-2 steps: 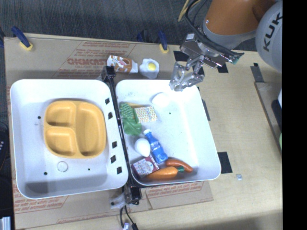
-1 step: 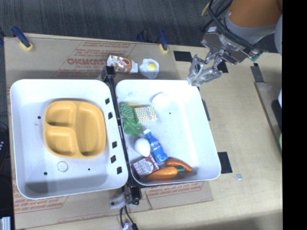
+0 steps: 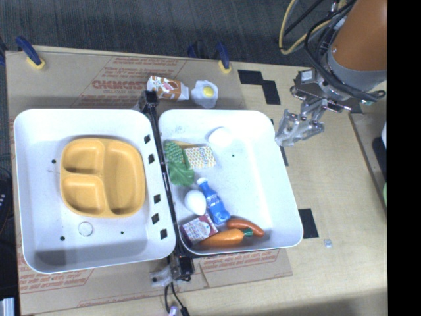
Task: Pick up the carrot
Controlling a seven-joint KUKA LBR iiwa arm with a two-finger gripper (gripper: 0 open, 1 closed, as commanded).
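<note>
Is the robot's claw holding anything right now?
No. The gripper holds nothing, hanging by the bin's right rim; the carrot lies inside.

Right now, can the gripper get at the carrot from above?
Probably yes. The carrot lies uncovered along the right bin's near wall, though a red packet, blue bottle and hot dog crowd it. The gripper is outside that bin's far right corner.

Red print on cardboard sheet point(image 3: 125, 78) under bins: reads roughly "CHEMCAS…", end hidden. Smaller lines there too blurred to read.
</note>
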